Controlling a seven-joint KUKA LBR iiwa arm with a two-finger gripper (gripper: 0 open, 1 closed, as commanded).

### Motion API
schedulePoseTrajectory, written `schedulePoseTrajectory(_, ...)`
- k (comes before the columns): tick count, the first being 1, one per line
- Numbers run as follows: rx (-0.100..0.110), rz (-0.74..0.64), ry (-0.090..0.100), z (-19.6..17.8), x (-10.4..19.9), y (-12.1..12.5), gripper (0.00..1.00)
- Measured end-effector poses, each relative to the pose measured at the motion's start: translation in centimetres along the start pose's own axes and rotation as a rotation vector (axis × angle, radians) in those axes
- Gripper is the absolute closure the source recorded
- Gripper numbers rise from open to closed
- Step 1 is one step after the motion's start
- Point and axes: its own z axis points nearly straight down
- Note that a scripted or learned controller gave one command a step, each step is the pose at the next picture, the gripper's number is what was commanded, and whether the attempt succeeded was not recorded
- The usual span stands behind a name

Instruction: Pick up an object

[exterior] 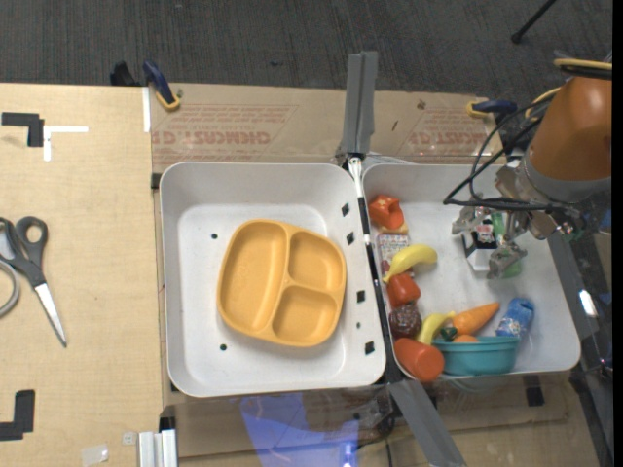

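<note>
Hovering gripper point(490, 244) above right bin point(545, 290), near banana point(412, 260).

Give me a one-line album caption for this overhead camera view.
Robot gripper hovers over the toy-food bin; a yellow divided plate lies next door.

My gripper point(492, 244) sits over the right bin point(545, 358), near its far right side. Left of the gripper: tomato point(386, 210), card point(389, 251) and banana point(412, 260) along the bin's left wall. Nearer the camera than the gripper: bowl point(479, 355) with carrot point(470, 317) on its rim, bottle point(516, 316) just right of it. Far left of the gripper, divided plate point(281, 283) in the left bin point(185, 290); scissors point(34, 270) on the counter point(78, 358) beyond.
</note>
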Motion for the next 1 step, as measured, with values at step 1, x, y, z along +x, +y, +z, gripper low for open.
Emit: schedulePoseTrajectory(1, -0.008, -0.022, -0.001, 0.06, 5.2, 0.96, 0.0)
